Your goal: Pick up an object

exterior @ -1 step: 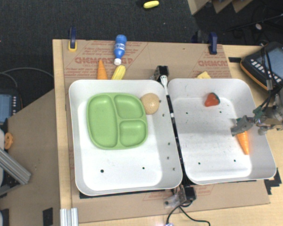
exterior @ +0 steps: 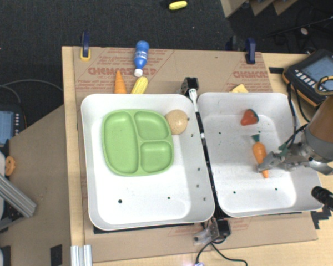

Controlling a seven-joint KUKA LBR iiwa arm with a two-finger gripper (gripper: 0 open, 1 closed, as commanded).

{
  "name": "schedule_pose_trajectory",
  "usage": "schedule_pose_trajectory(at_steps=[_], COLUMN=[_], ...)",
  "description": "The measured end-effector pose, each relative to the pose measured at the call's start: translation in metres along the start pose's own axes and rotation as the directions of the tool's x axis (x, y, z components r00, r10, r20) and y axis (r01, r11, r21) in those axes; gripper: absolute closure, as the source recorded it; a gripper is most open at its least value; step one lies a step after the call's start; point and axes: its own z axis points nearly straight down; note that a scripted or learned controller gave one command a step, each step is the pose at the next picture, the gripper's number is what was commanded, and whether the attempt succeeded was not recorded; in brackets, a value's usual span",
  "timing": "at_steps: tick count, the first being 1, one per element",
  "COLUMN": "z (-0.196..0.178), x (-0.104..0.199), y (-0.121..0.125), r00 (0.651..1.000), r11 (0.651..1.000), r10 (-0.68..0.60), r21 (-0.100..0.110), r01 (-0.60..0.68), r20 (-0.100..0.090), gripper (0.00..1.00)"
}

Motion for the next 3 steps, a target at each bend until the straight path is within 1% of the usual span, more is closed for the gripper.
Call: schedule_pose_trajectory(at_steps=[1, 2, 3], z=[-0.017, -0.009, -0.009], x=[0.001, 0.057, 0.053], y=[0.001, 0.059, 0.056], r00=[1.0, 1.0, 1.0], r11=[1.0, 1.0, 1.0], r10=[-0.001, -0.01, -0.003], r21=[-0.009, -0.012, -0.009], r01=[0.001, 0.01, 0.003], r20=[0.004, 0.002, 0.003], gripper=[1.0, 1.0, 0.0])
